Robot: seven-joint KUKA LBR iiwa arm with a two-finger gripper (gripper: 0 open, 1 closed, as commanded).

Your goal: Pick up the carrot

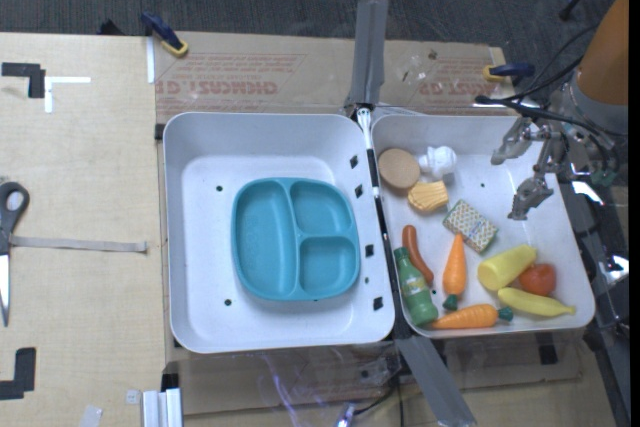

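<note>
You're in the approach: claw (527,177) looks spread open and holding nothing, so drop it down-left onto the carrot (455,264).

A robotics lab: taped cardboard bench (80,165), clamps (165,33), white bins (190,245), toy food.
</note>
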